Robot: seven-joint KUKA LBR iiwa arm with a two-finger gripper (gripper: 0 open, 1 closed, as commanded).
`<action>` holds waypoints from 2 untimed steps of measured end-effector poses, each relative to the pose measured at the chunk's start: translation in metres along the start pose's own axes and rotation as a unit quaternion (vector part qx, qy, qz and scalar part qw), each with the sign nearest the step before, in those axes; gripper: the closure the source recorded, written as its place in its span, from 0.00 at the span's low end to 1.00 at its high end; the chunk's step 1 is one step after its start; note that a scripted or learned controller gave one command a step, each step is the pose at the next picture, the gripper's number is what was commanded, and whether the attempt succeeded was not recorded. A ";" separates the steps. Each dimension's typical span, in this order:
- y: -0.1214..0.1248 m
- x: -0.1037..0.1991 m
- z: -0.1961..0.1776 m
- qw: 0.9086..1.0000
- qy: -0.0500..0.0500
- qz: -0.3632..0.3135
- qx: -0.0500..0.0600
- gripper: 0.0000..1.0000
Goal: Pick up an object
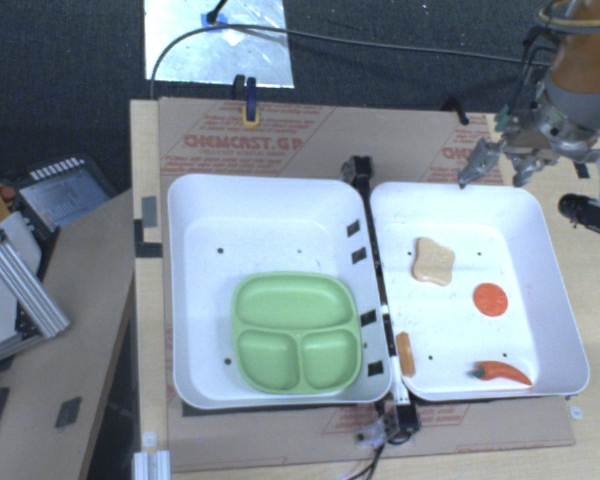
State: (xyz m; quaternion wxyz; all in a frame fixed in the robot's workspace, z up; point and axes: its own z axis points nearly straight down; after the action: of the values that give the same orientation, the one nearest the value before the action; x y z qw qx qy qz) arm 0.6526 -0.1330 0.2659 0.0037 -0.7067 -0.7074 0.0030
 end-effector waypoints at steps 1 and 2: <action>0.002 0.000 -0.007 1.000 -0.001 -0.001 -0.006 0.00; 0.005 -0.003 0.035 1.000 -0.001 0.000 -0.005 0.00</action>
State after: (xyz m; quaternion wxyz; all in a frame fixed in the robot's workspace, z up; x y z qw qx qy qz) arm 0.6577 -0.1359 0.2313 -0.0002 -0.7065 -0.7077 0.0004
